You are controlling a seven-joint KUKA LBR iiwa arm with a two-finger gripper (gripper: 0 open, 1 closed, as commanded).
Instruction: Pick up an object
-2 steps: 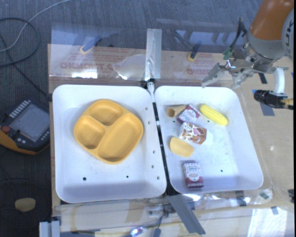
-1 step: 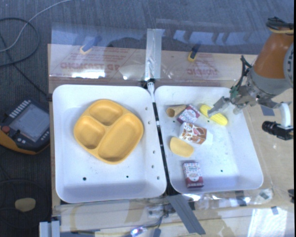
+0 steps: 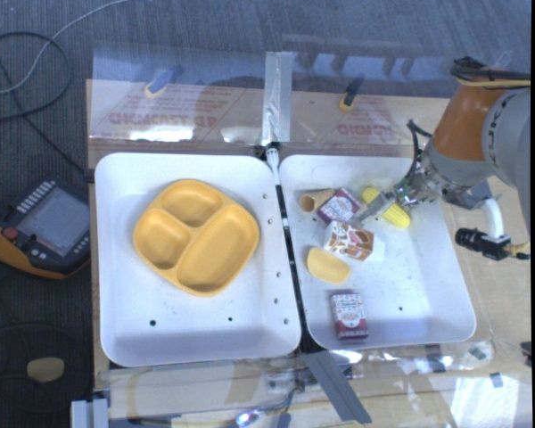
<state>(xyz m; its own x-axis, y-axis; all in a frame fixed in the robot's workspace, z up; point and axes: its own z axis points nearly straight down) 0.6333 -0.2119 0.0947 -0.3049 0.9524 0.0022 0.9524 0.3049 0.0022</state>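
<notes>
- As we list by size, we enter first the left bin (image 3: 116,266), a shallow white tray; it bears the yellow divided plate (image 3: 196,235), three compartments, lying near the bin's middle.
- We enter next the right bin (image 3: 428,301), touching the left along the centre seam, with all the small items gathered in its upper and left part.
- We record the arm (image 3: 481,127), grey with an orange band, reaching in from the right over the right bin's upper right corner.
- We record the gripper (image 3: 371,206) slanting down and left to a point between the maroon packet and the yellow corn-like piece; its fingers look drawn close together, a narrow grey tip, and we see nothing between them.
- We note the white-and-brown snack packet (image 3: 349,242), lying flat just below the gripper tip.
- We note the red carton (image 3: 349,316), lying apart from the rest near the bin's front edge.
- We note the maroon packet (image 3: 339,207), just left of the gripper tip, touching or nearly touching it; we cannot tell which.
- We note the pale yellow wedge (image 3: 327,265), just below and left of the snack packet.
- We note the yellow corn-like piece (image 3: 390,209), partly hidden behind the gripper.
- We note the tan cone (image 3: 310,201), smallest, beside the maroon packet toward the centre seam.
</notes>
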